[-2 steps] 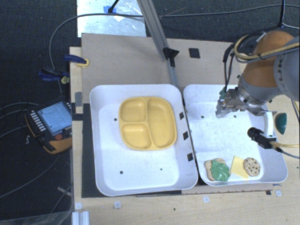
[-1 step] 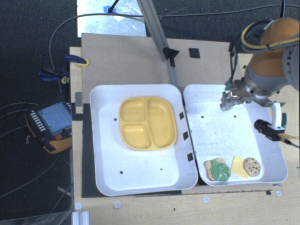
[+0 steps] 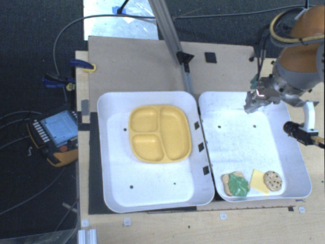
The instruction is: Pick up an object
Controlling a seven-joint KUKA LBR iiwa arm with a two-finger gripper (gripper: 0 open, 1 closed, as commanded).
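Observation:
Several toy foods lie along the near edge of the right bin (image 3: 284,151): a green leafy piece (image 3: 237,185) on a tan round, a yellow cheese wedge (image 3: 259,181) and a chocolate-chip cookie (image 3: 272,180). My gripper (image 3: 252,104) hangs over the far part of the right bin, well away from those pieces, and nothing shows between its fingers. The grey arm with its orange band reaches in from the upper right.
The left bin (image 3: 114,151) holds a yellow divided plate (image 3: 159,133). A metal pole (image 3: 167,27) slants across the bench behind the bins. Black clips sit on the divider between the bins. A handheld controller (image 3: 55,136) and cables lie on the floor at left.

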